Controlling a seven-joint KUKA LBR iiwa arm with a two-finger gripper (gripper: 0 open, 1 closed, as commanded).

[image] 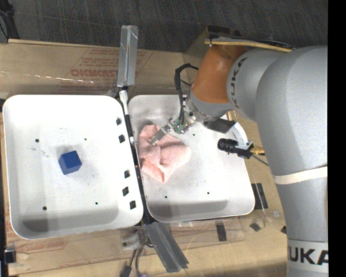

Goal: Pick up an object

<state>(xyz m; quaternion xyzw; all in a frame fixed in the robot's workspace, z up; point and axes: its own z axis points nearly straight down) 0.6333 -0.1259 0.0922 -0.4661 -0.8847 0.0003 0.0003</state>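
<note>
Sitting alone in the left bin (23, 111), a little left of its middle: a small blue cube (70, 161). Lying crumpled in the right bin (230, 198), close to the wall shared with the left bin: a pink cloth (164, 154), stretching from near that wall toward the bin's middle. Reaching in from the counter's right edge and hanging at the cloth's upper edge: the grey arm's jaws (172, 127), state impossible to tell.

Bright, even overhead light nearly washes out the white bins (63, 209); shadows stay soft, and the picture looks slightly grainy.
</note>
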